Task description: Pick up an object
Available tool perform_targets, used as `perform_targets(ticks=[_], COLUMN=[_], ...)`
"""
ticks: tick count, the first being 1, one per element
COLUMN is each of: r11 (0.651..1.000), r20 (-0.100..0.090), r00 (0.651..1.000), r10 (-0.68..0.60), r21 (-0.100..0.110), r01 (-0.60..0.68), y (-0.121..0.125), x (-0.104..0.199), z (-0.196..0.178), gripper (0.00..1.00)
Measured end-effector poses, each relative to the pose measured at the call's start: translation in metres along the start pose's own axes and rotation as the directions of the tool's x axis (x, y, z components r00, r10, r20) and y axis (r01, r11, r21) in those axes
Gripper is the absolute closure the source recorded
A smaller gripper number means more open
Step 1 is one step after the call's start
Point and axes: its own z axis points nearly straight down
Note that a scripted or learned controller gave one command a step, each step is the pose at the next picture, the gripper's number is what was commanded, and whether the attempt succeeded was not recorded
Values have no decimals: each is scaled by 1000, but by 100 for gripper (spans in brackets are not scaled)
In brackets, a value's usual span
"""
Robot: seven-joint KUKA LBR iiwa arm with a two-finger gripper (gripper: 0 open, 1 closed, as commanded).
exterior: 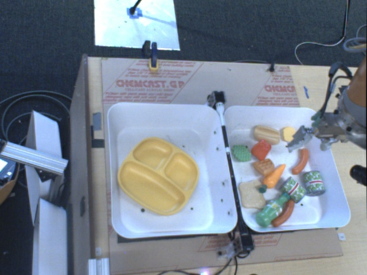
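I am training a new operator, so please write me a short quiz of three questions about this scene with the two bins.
1. True or false: the yellow divided plate lies in the left bin.
2. Which lies nearest the gripper? A) green bottle B) sausage C) bread slice
3. Fill in: the orange carrot lies in the ___ bin.

Key: 1 true; 2 B; 3 right.
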Motion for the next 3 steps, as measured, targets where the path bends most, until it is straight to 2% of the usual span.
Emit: perform_targets(ticks=[1, 2, 3], r11=[1000, 1000, 1000], r20=[-1, 0, 0], r00=[1000, 1000, 1000], r10=[0, 2, 2], r21=[4, 0, -2], r01=[0, -2, -2], y=[35, 35, 35], x=[50, 36, 36], z=[125, 188, 177], gripper=[0, 0, 100])
